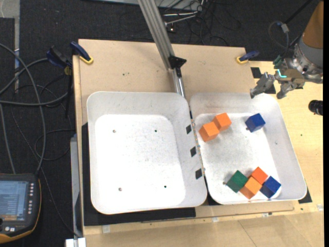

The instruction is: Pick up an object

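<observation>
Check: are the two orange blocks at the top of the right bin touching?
Touching. The camera view shows the larger orange block and the smaller orange block meeting corner to edge, with no white of the right bin between them.

Four orange blocks (222,121), two blue blocks (255,122), one green block (237,180)

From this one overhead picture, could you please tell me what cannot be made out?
- Pincer: too small to tell whether it is open or shut.
- Arm: cut off by the right and top edges.
- Block cluster: the blocks touch, so their hidden sides are unreadable.
- Tablet: cut off at the left edge; screen unreadable.
</observation>
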Robot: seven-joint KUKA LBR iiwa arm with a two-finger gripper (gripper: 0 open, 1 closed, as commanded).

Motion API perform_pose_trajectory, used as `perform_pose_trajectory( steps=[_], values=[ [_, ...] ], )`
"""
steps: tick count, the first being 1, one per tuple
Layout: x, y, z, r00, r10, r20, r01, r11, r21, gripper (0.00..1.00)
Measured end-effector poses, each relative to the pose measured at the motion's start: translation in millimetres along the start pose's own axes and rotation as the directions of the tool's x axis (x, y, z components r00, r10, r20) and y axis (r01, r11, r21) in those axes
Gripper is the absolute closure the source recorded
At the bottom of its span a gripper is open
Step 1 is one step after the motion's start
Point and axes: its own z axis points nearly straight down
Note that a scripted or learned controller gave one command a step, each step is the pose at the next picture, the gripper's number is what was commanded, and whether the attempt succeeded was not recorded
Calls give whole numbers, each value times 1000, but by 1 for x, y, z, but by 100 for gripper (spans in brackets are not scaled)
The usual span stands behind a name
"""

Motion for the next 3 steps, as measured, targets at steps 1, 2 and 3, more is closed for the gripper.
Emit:
perform_pose_trajectory(
  steps=[1,2,3],
  values=[
    [0,1,-3,1000,-2,2,2,1000,-4,0],
    [5,2,61,1000,-2,0,2,1000,2,0],
    [11,3,124,1000,-2,0,2,1000,1,0]
  ],
)
